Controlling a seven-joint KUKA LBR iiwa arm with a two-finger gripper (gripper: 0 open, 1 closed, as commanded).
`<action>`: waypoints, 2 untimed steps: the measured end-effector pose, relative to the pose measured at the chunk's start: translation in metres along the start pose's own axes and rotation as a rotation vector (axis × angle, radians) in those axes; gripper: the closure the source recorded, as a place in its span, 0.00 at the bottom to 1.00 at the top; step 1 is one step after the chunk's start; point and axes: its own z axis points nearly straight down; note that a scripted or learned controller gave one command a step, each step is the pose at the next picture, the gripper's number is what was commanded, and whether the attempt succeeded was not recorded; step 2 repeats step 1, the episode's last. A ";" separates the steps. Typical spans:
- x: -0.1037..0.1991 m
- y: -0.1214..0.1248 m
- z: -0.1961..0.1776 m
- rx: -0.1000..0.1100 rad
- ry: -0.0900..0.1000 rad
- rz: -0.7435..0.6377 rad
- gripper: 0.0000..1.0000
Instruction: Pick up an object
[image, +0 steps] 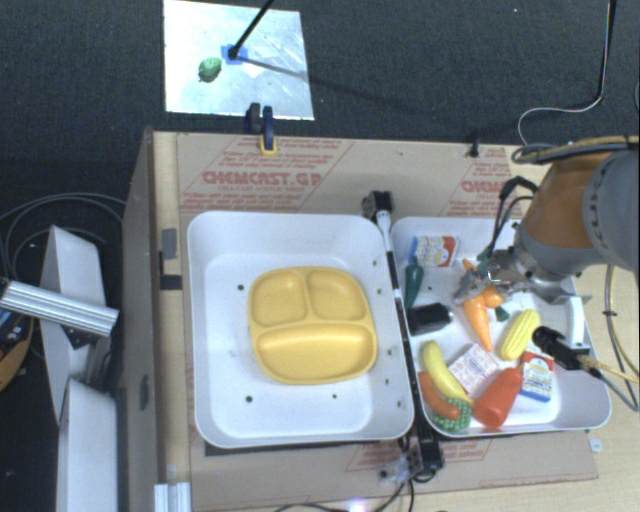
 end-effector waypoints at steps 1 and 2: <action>0.069 -0.024 -0.090 0.000 0.001 -0.002 1.00; 0.069 -0.024 -0.090 0.000 0.001 -0.002 1.00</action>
